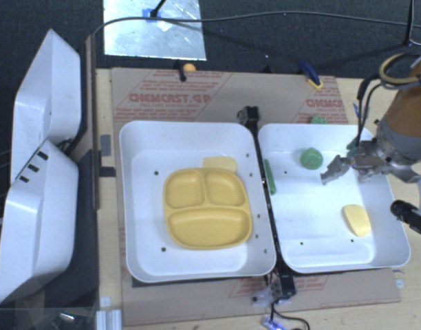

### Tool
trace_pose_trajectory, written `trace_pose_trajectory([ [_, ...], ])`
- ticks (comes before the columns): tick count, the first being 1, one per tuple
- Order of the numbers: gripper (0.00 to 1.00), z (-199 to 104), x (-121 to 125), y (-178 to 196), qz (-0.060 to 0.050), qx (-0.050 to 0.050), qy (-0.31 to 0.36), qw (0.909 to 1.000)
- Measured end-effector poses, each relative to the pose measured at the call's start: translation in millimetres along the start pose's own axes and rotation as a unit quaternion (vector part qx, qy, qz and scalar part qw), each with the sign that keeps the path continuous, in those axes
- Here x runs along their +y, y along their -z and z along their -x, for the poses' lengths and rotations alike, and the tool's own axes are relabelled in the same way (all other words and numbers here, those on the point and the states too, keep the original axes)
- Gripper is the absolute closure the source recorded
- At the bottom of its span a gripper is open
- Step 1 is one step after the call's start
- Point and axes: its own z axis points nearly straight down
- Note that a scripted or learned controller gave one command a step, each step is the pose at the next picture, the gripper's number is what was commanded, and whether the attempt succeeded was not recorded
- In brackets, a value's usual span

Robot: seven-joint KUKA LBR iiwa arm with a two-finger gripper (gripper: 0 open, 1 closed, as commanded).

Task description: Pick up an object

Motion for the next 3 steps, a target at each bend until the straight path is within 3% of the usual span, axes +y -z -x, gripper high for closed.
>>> trace_pose_trajectory([
  [1, 0.00, -16, 42, 16, 0.001, 0.000, 0.001, 1.0000],
  [2, 0.00, 1, 45, 145, 0.006, -0.001, -0.020, 0.9998],
  [3, 0.00, 62, -57, 179, 0.003, -0.001, -0.003, 1.0000],
])
